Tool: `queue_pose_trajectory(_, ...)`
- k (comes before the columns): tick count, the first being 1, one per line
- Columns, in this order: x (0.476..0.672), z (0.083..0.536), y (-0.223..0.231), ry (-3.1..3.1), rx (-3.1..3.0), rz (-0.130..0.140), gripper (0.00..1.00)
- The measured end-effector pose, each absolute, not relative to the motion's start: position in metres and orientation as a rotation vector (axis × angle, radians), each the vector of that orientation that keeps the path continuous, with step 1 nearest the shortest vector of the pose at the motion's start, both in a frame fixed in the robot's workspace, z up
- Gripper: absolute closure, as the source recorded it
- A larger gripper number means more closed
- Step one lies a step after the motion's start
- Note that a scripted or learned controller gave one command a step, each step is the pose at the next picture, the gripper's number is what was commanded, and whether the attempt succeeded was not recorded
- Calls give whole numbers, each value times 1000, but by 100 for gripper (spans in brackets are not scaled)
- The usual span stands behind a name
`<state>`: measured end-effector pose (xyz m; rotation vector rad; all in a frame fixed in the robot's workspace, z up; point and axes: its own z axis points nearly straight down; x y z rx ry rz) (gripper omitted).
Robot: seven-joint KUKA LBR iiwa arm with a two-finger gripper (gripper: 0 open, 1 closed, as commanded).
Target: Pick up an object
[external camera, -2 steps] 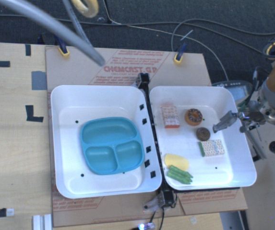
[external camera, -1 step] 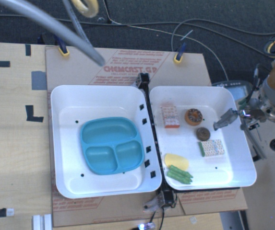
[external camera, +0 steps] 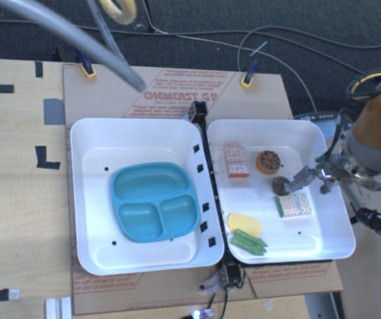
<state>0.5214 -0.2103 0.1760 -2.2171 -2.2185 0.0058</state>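
The right bin (external camera: 323,241) holds several small objects. A white packet with a red end (external camera: 235,161) lies near the divider, and a brown doughnut-shaped piece (external camera: 268,161) sits beside it. A white and green box (external camera: 294,205) lies at the middle right. A yellow piece (external camera: 245,223) and green bean pods (external camera: 248,242) rest at the front left. My gripper (external camera: 296,179) reaches in over the bin's right wall, low above the box and just right of the doughnut. A dark round shape (external camera: 280,185) sits at its tip; I cannot tell whether that is an object.
The left bin (external camera: 87,178) holds a blue divided plate (external camera: 155,201). A black divider with clips (external camera: 205,178) runs between the bins. The arm's body (external camera: 370,138) stands outside the right wall. Cables (external camera: 276,52) trail across the dark surface behind the bins.
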Motion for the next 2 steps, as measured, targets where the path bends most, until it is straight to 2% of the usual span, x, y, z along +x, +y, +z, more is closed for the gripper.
queue_pose_trajectory(1, 526, 114, -204, -2220, -2216, 4, 0)
queue_pose_trajectory(2, 527, 88, -207, -2229, -2230, 3, 0)
